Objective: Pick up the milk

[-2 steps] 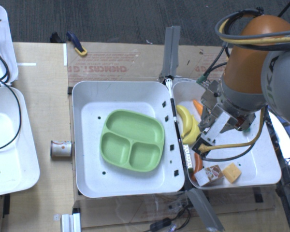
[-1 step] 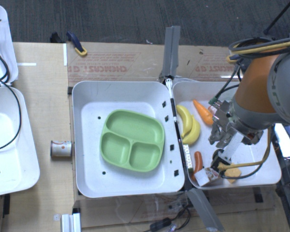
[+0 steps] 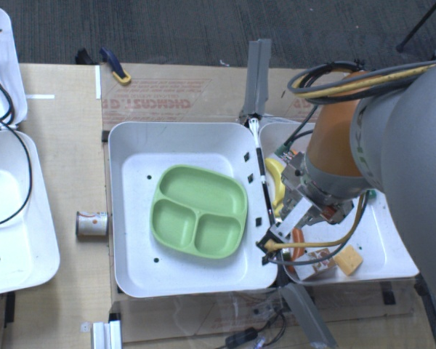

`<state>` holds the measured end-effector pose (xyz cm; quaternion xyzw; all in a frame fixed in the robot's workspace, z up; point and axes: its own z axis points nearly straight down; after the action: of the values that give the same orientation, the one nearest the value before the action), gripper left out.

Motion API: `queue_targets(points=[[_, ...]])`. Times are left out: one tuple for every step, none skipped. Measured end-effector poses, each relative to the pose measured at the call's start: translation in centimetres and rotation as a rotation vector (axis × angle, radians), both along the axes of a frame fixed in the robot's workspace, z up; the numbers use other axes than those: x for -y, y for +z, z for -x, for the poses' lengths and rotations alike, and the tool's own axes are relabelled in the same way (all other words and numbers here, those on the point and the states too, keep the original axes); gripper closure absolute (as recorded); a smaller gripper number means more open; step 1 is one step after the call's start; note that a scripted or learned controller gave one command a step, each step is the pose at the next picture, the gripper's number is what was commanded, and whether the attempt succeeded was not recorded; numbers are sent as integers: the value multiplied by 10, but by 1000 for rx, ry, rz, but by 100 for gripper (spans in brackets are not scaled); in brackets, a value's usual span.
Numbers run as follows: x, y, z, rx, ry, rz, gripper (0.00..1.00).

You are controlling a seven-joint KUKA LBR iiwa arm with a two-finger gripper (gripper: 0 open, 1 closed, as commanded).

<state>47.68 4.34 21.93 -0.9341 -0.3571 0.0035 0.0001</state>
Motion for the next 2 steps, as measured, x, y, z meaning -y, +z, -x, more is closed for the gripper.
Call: queue_targets(points=[[-51, -12, 0, -1, 44, 0, 100], [-115, 29, 0, 2, 129, 1, 100]])
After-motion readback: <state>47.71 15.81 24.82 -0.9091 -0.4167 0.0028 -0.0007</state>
